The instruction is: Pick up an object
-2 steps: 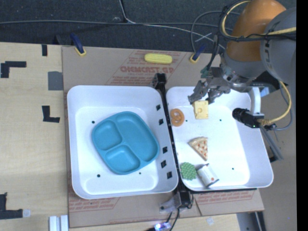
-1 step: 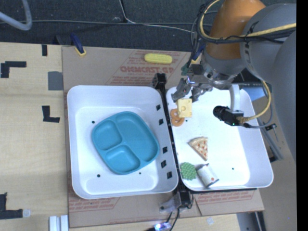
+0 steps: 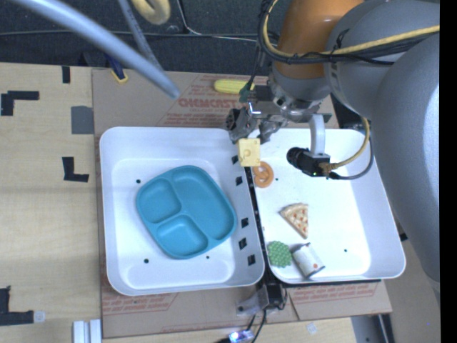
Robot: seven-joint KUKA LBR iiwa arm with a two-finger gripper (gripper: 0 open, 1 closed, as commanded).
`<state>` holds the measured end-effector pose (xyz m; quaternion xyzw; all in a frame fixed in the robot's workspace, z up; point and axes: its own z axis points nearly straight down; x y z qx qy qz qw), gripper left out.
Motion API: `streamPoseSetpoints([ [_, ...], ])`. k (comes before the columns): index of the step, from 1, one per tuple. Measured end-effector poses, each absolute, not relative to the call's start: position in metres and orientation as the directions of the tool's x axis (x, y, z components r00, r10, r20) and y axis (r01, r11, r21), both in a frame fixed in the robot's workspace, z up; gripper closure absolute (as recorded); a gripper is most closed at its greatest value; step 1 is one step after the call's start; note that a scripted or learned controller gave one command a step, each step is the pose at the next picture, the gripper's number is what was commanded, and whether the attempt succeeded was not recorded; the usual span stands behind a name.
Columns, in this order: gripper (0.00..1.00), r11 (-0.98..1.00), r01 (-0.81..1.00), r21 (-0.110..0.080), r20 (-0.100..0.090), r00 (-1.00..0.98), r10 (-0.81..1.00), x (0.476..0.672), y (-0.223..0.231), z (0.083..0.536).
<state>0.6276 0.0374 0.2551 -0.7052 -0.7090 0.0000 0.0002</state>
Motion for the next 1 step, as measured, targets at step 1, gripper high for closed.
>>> streamPoseSetpoints([
  [1,1.0,0.005,1.0,0.0,0.0,-0.005,1.0,0.6466,0.0937,0.248],
])
